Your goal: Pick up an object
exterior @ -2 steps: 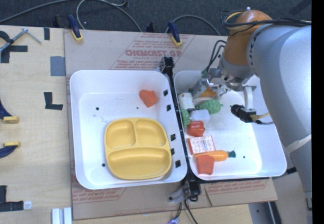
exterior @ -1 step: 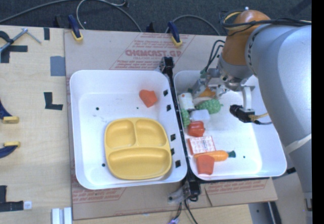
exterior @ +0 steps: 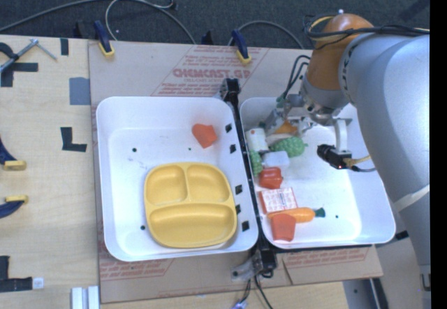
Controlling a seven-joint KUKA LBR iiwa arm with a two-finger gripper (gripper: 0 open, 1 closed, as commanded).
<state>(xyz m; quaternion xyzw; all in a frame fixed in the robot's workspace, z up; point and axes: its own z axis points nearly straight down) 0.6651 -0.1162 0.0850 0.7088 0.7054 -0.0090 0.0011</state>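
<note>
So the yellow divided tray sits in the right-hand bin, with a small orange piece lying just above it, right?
Not quite. The camera view shows the yellow divided tray in the left bin, not the right one. The rest holds: a small orange piece lies just above it in that same bin. The right bin holds the cluster of small toy foods.

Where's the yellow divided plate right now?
The yellow divided plate lies in the left bin, toward its front, below the small orange piece.
</note>
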